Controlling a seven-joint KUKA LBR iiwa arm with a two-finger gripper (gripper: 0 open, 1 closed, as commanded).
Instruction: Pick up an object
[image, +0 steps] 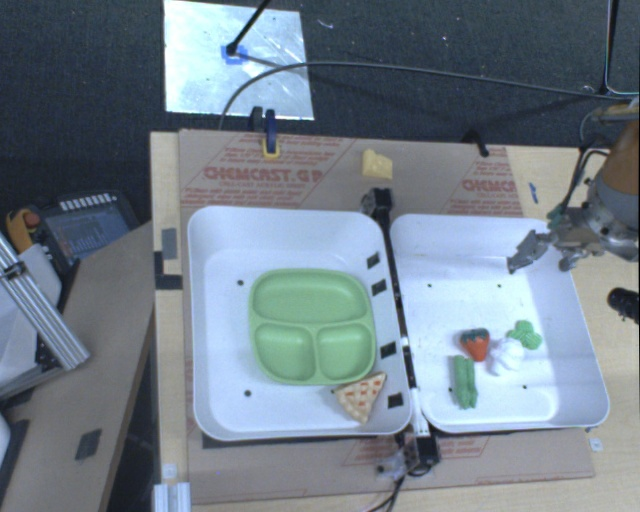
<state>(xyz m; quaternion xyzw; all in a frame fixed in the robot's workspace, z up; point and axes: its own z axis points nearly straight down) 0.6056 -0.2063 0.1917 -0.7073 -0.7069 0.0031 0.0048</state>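
A: Toy foods sit low in the right bin: a strawberry, red-orange with a dark green top, a green vegetable piece just below it, and beside them a white lump touching a small green leafy piece.

B: And the gripper?

A: Up at the right bin's far right edge, well apart from those toys. Two fingers splay outward with a clear gap and nothing between them.

B: What's in the left bin?

A: A green divided plate, three compartments, all bare. A pizza slice toy lies just off its lower right corner, near the bin's front wall.

B: Any writing?

A: The brown board under the bins carries red print reading "CHEMCAST GP" at upper left. The same sort of mark repeats at upper right, though there it's at an angle and I can make out only part of it.

B: Anything else on the board?

A: A small yellow block behind the bins, and a yellow clamp with a blue handle at the board's back edge.
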